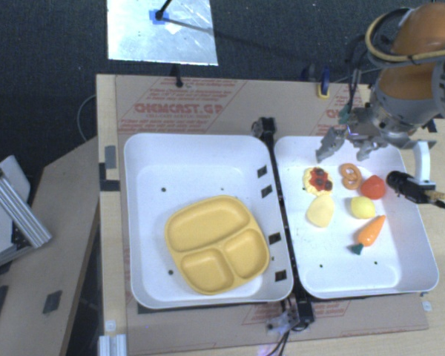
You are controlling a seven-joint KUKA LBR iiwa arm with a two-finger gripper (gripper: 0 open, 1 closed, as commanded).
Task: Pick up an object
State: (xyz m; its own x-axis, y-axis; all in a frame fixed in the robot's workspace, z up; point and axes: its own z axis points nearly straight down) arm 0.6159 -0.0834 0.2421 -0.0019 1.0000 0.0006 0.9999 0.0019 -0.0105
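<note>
The right bin (pixel 400 273) holds several toy foods: a small pizza slice (pixel 318 179), an orange ring (pixel 349 175), a red tomato (pixel 372 187), a yellow lemon (pixel 363 208), a pale yellow piece (pixel 320 211) and an orange carrot (pixel 370 231). My gripper (pixel 347 147) hovers over the bin's far edge, just above the pizza slice and the ring. Its two grey fingers (pixel 327 147) stand spread apart with nothing between them.
The left bin (pixel 156 169) carries a yellow divided tray (pixel 216 242). A black clamp bar (pixel 276 199) runs between the two bins. A shiny metal sheet (pixel 162 21) lies beyond the bench at the back.
</note>
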